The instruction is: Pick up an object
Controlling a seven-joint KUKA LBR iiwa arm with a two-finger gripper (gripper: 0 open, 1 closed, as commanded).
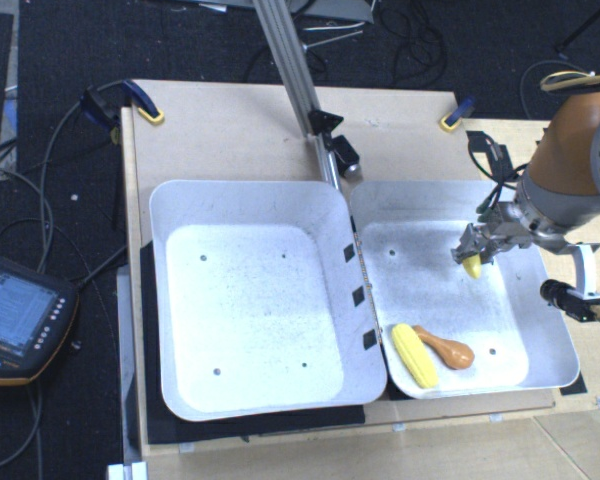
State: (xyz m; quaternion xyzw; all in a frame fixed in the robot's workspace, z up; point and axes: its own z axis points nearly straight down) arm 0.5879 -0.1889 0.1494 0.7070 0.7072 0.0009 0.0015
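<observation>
Speckled white right bin — fingers pinch a small yellow piece; ridged corn cob below.

**Stuff around the bins**

Pale wooden counter sits on dark carpet. Two yellow-tipped clamps grip its far corners, one left, one right. A slanted aluminium rail runs from the far side down to where the bins meet. On the floor at left, a handheld pendant with lit screen, cables trailing.

No legible text, labels or nos. Pendant screen too blurred to read.
</observation>
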